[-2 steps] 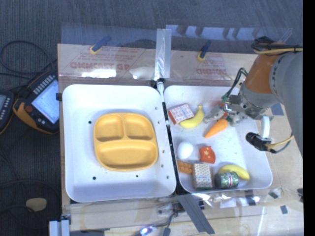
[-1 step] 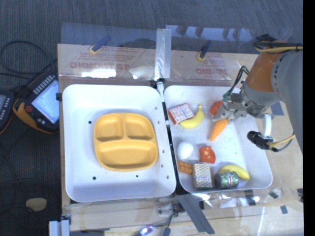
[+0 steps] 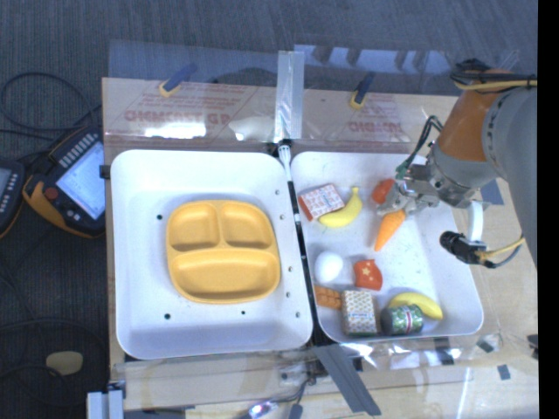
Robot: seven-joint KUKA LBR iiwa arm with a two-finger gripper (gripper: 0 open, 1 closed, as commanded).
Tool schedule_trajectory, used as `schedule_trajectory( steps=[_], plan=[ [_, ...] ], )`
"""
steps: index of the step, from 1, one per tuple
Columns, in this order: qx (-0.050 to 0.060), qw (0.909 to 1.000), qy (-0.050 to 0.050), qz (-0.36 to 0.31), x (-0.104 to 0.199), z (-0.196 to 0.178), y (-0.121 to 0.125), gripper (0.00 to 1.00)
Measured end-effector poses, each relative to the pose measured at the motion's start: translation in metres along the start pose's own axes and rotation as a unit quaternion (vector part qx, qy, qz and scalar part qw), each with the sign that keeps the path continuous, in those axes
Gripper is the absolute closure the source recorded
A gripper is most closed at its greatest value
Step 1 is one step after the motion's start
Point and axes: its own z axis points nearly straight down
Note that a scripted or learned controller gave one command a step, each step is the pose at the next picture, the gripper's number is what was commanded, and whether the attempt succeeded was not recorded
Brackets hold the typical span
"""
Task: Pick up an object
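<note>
— Which object is nearest the gripper [image 3: 403, 194], and how does it look?

— A carrot [image 3: 389, 227], orange and tapered, lying tilted in the right bin [image 3: 454, 286] with its thick end up toward the gripper and its tip pointing down-left. Just above it sits a small red-orange piece [image 3: 383, 190], right beside the gripper's metal end.

— Is the gripper holding either one?

— I cannot tell. It sits low over the top of the carrot, close enough to look as if it touches, but how wide it stands is hidden by its own body.

— Any writing to read?

— A small box with a red-and-white grid pattern [image 3: 321, 201] lies left of a banana [image 3: 342, 212]; its print is too small to read. Red mirrored lettering runs along the clear sheet behind the bins, illegible.

— What else is in that bin?

— A white egg [image 3: 329, 267], a red strawberry-like piece [image 3: 369, 274], a cracker [image 3: 327, 298], a patterned carton [image 3: 359, 312], a green can [image 3: 402, 320] and a second banana [image 3: 416, 304] along the near side.

— And the left bin [image 3: 140, 234]?

— A yellow divided tray [image 3: 224, 250].
</note>
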Motion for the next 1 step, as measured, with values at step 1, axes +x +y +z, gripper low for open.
schedule_trajectory(
  steps=[1],
  plan=[
    [0.004,0.9991,-0.003,0.042,0.0623,-0.081,0.0199,1.0]
  ],
)
